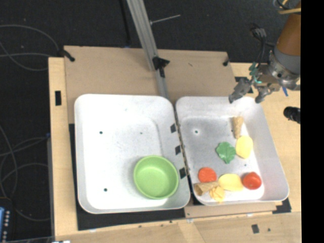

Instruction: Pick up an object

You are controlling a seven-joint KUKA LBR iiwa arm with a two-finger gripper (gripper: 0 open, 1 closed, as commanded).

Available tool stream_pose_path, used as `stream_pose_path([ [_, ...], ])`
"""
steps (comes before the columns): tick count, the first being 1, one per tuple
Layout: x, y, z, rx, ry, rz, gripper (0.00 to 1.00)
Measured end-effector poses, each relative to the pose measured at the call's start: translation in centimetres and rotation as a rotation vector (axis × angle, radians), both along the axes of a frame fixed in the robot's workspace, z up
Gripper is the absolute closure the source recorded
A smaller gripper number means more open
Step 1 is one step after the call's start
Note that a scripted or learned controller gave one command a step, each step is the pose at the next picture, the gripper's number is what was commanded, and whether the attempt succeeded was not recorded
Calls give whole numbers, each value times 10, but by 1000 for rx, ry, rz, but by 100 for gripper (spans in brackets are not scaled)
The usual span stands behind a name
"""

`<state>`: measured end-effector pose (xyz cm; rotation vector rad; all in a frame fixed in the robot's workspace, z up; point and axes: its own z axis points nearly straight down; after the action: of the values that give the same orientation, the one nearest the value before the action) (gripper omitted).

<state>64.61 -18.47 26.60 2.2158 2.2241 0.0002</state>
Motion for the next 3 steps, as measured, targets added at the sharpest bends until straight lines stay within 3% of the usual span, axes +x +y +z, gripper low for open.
stream_pose_path([
  [1,0,-1,0,-1,1,0,0],
  [3,1,-10,-93,-2,6,-5,0],
])
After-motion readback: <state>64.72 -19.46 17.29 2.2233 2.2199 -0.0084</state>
